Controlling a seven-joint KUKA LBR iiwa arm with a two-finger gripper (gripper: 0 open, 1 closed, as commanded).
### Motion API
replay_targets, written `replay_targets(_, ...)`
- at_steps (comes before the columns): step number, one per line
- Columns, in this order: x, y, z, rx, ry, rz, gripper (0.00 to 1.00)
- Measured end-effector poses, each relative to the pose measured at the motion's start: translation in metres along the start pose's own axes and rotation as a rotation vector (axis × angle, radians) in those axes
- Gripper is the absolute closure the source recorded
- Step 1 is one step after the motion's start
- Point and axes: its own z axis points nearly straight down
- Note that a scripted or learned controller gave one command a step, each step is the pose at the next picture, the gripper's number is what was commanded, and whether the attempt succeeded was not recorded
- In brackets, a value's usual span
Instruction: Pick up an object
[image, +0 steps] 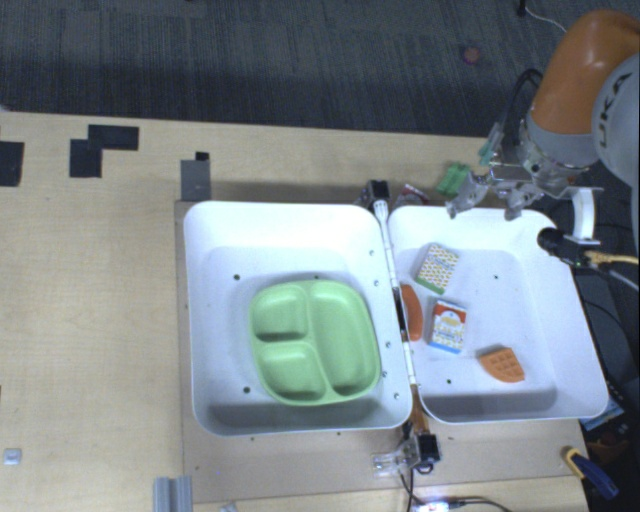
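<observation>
Right bin (560, 400): two boxes (437, 268), two orange items (501, 364); gripper (490, 203) (open, holding nothing) above its far rim.

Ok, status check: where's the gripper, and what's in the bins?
Gripper open, over right bin's far rim, holding nothing. Two small boxes, orange pieces untouched. Green divided tray in left bin.

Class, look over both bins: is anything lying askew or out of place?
Mostly tidy. One oddity: the orange carrot-like piece lies wedged against the right bin's left wall, while the two small boxes lie loose and tilted. The green tray sits flat.
</observation>
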Motion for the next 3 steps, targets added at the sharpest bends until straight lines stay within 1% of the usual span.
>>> replay_targets(1,0.000,-0.020,0.114,0.002,0.000,0.003,0.00)
replay_targets(2,-0.006,-0.041,0.126,-0.020,-0.001,0.003,0.00)
replay_targets(3,-0.004,-0.040,0.114,-0.024,0.000,0.000,1.00)
